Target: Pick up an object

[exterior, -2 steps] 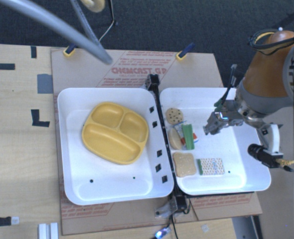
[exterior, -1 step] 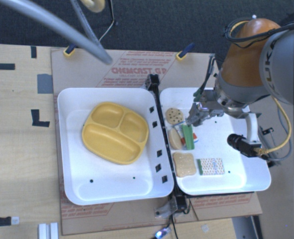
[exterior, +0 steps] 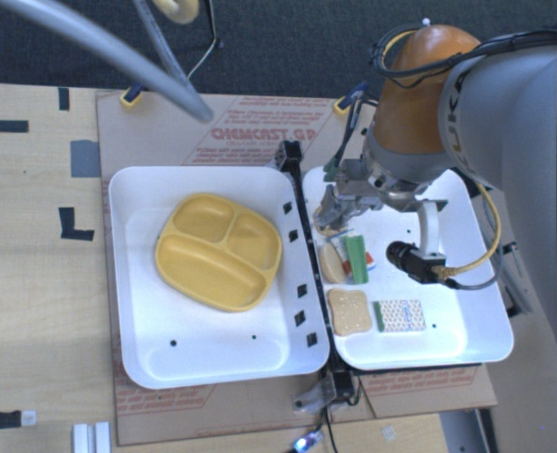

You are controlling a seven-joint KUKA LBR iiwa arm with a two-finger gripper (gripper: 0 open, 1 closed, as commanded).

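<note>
My gripper [exterior: 340, 217] hangs low over the left part of the right bin [exterior: 467, 338], just above a green block [exterior: 355, 257] that lies on a tan round piece [exterior: 331, 264]. Nearer the front lie a tan toast-like slab [exterior: 349, 311] and a small speckled card with a green edge [exterior: 400, 316]. The grey arm with its orange band [exterior: 420, 83] comes down from the upper right and covers the back of this bin. I see nothing held between the fingers.
A yellow divided tray [exterior: 220, 250] lies in the left bin [exterior: 146, 347]. A black divider strip [exterior: 302, 253] runs between the two bins. A black cable fitting [exterior: 413, 260] hangs beside the gripper. A grey pole [exterior: 90, 36] crosses the top left.
</note>
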